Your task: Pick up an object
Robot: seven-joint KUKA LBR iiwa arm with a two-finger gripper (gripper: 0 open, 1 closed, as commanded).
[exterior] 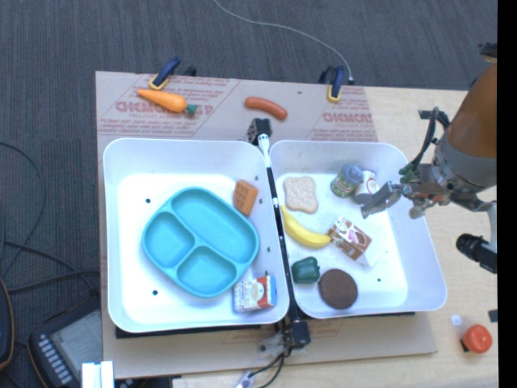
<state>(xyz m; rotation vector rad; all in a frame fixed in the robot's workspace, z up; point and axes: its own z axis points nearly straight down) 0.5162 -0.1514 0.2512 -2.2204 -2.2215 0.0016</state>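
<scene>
On the desk (388, 103), two shallow white bins sit side by side, which keeps your candidates sorted and within the arm's reach from the right.

Left white bin (113, 241): one light-blue three-compartment plastic tray (200, 242), flat near the middle; one small orange block (245, 196) just beside the tray's upper right edge; one small printed carton (254, 293) near the lower right corner.

Right white bin (420, 257): one tan slice of toy bread (301, 194); one yellow toy banana (304, 229) below it; one green toy pepper (304, 270); one brown round cookie-like disc (338, 288); one red-and-white printed box (350, 240), tilted; one small labelled tin can (347, 181), on its side near the top.

Outside the bins, on the cardboard sheet (218, 107): one orange toy carrot (164, 100) and one reddish toy sausage (266, 107), both well apart from the arm and so unlikely targets.

Your gripper (394, 194) hangs over the right bin's upper right part, near the tin can and above the printed box, with nothing between its fingers; they appear spread. Placement suggests an approach, not yet a grasp. The can, lying on its side, may roll.
</scene>
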